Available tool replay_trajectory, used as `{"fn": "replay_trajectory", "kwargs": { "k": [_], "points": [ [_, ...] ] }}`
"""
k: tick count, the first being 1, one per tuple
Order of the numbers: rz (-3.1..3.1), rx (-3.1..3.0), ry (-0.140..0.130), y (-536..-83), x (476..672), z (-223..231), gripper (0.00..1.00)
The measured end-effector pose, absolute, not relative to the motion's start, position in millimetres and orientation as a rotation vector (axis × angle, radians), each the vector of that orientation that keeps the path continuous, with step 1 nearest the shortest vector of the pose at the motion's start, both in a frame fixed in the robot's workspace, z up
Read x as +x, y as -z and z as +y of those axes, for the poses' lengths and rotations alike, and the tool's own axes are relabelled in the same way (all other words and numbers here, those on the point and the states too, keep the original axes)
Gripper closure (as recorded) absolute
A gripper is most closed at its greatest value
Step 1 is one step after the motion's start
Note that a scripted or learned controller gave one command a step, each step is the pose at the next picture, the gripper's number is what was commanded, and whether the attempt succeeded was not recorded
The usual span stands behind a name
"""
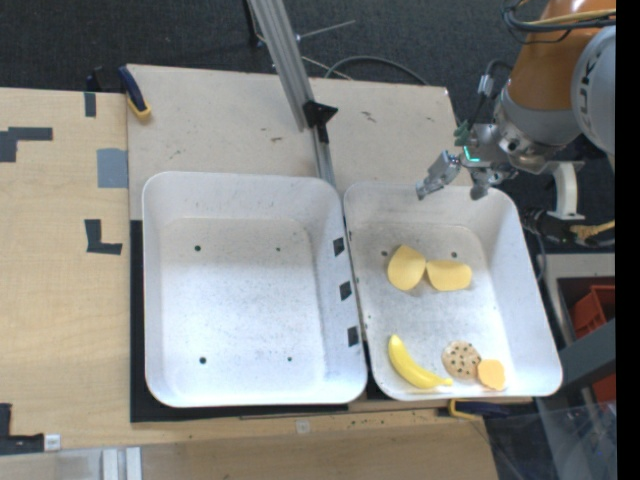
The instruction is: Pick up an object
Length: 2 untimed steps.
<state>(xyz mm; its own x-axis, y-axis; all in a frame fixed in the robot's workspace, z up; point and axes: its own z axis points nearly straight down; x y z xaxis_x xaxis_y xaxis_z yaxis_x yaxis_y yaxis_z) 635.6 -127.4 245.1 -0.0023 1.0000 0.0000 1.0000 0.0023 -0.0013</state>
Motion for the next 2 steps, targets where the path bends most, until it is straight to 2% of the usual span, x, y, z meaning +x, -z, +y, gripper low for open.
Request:
{"fn": "replay_trajectory", "kwargs": {
  "k": [1, 2],
  "points": [
    [-2.222, -2.217, -0.007, -196, 641.9, -121, 0.0],
    [-2.22, -2.217, -0.007, -147, 632.2, -118, 0.0]
  ]
}}
